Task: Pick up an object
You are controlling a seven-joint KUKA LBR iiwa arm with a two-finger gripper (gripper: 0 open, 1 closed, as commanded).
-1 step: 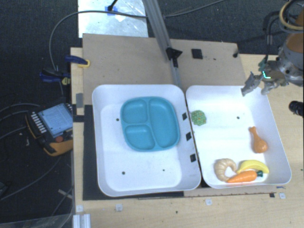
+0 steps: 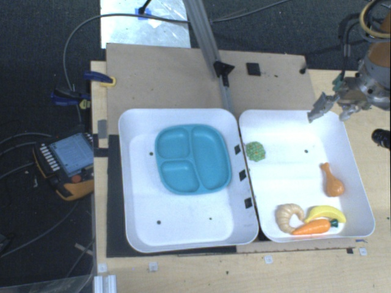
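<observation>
The end effector, fingers spread and gripping nothing, is seen above the right bin's far right corner, with a toy drumstick lying nearer inside.

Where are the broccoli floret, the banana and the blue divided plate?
broccoli floret [image 2: 255, 151], camera view, middle of its green head.
banana [image 2: 326, 212], camera view, middle of its yellow curve.
blue divided plate [image 2: 160, 163], camera view, its left rim.
</observation>
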